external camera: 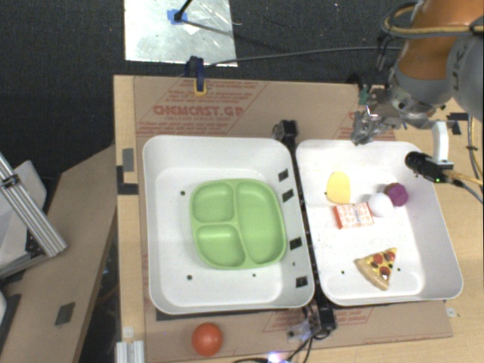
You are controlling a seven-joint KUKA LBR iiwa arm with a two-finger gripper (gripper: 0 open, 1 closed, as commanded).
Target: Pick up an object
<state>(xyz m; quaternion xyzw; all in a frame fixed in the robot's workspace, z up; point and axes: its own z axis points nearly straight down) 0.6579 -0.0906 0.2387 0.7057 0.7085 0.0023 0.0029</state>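
Pizza slice [377,267] wedge-shaped, yellow piece [339,187] rounded, in right bin [446,278]; gripper [365,131] above rim, finger state unclear.

The arm [446,29] runs off the top and right edges. The gripper [365,129] is small and dark, so its tips are hard to make out. The silver bar [26,210] is cut off at the left edge. Wires [302,339] at the bottom edge are blurry.

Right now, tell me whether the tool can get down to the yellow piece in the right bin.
Probably yes: the tool hangs over the bin's far edge, and the yellow piece lies uncovered, apart from its neighbours.
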